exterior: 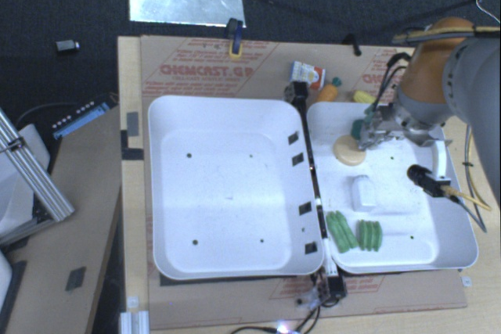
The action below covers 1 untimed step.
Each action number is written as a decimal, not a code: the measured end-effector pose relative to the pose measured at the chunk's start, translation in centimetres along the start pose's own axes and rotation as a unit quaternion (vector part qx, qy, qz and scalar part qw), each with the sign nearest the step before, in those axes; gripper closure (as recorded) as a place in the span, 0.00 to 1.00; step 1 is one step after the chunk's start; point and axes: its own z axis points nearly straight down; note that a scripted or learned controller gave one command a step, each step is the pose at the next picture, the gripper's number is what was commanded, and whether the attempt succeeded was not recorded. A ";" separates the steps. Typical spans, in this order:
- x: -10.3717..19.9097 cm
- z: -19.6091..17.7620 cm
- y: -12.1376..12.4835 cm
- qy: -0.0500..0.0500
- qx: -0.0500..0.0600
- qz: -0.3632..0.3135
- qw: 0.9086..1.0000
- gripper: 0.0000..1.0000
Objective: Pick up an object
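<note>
At the far end of the right bin (415, 242), the gripper (369, 135) hangs low over the floor, just beside a tan disc (350, 152) that lies flat near the bin's left wall. You cannot tell from this angle how wide the gripper stands, nor whether anything is in it, because the wrist masks the tip. Treat it as holding nothing until you see otherwise.

Primary candidate: the tan disc, closest to the tool. It is judged light, rigid and low in profile. Its smooth top offers no purchase, so you would take it across its width at the rim, with the tool brought close to the floor. The risk is that a shallow hold slips off the edge, or the disc skates on the slick plastic.

Alternatives lie nearer the front. A white block (362, 192) sits mid-bin, hard to pick out against the floor and probably light and stiff. A left green piece (340, 231) and a right green piece (369, 235) lie side by side. Both look ridged and possibly soft, and are best taken across the narrow side.
</note>
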 end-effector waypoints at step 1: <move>0.0 0.1 0.0 0.000 0.000 0.000 1.000 0.00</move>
